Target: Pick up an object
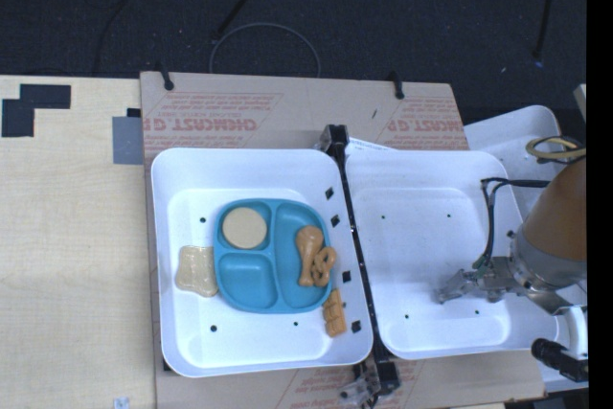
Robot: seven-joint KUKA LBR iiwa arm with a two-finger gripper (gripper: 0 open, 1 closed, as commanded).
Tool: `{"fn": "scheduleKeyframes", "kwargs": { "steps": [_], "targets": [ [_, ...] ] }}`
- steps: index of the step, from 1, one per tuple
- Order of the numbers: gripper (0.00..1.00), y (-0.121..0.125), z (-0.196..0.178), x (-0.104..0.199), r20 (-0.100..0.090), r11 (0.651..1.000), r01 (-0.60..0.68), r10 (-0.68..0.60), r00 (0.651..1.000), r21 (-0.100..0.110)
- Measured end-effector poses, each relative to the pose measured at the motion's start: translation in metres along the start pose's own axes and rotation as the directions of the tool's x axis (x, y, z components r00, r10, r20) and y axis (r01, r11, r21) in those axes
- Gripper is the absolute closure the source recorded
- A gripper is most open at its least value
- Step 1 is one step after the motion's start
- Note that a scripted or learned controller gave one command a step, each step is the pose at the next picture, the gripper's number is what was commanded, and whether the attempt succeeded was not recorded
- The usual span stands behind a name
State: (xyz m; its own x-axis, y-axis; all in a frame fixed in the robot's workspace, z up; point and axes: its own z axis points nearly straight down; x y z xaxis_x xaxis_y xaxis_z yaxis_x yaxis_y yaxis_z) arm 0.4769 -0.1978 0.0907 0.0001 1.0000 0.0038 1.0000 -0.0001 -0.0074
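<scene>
In the left bin (182, 177) lies a blue divided plate (261, 287). A round tan disc (243, 228) rests in the plate's upper left compartment, and a tan twisted piece (314, 256) in its right compartment. A pale beige chunk (197, 270) lies on the bin floor against the plate's left edge. A small tan piece (333, 313) lies by the plate's lower right corner. My gripper (469, 287) hangs low over the right bin (421, 196), at its right side, far from all these objects. I see nothing held in it.
A black divider (350, 254) runs between the two bins. The arm with its orange band (565, 215) comes in from the right over the right bin's edge. A black cable (490, 215) loops beside the wrist. Cardboard (287, 115) lies behind the bins.
</scene>
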Motion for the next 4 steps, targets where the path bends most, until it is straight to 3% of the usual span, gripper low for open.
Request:
{"fn": "scheduleKeyframes", "kwargs": {
  "steps": [1,3,4],
  "targets": [
    [1.00,0.001,-0.013,-0.002,0.001,1.000,-0.005,0.005,1.000,-0.003],
    [1.00,0.005,-0.131,0.006,0.005,1.000,0.002,-0.001,1.000,-0.010],
    [1.00,0.005,-0.151,0.005,0.004,1.000,0.001,-0.001,1.000,-0.008]
  ]
}}
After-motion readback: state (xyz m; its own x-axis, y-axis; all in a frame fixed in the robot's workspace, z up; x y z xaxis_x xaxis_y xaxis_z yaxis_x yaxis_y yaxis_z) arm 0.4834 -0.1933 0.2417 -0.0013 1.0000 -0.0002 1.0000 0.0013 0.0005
